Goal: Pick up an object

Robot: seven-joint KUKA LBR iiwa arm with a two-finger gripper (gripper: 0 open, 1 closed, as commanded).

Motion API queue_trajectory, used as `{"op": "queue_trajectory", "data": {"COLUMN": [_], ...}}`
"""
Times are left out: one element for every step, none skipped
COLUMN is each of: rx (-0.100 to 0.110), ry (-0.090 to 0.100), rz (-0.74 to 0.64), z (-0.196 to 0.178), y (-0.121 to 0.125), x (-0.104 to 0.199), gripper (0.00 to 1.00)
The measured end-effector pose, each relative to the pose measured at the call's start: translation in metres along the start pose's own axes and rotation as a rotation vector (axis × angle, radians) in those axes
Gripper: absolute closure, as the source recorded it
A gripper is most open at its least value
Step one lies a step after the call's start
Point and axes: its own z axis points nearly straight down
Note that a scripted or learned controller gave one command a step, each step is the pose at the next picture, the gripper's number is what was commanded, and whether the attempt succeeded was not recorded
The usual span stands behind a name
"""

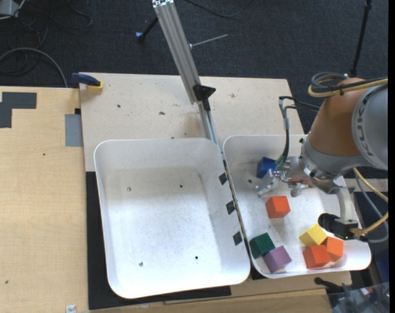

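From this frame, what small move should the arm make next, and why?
Probably a short drop straight down with the tool, then a close. It hangs in the right bin beside the blue block, with the orange cube just in front of it, and nothing shows between its fingers. The blue block looks nearest, though its exact offset from the fingers is hard to judge.

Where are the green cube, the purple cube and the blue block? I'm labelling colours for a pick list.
green cube [262, 244], camera view, on its top face.
purple cube [277, 258], camera view, on its top face.
blue block [266, 167], camera view, on its visible upper side.
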Motion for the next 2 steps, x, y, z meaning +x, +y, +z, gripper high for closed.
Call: {"op": "queue_trajectory", "data": {"rx": [0.000,-0.010], "ry": [0.000,-0.003], "rz": [0.001,-0.001], "z": [0.000,-0.108], "y": [0.000,-0.053], "x": [0.000,-0.035], "gripper": [0.00,0.00]}}
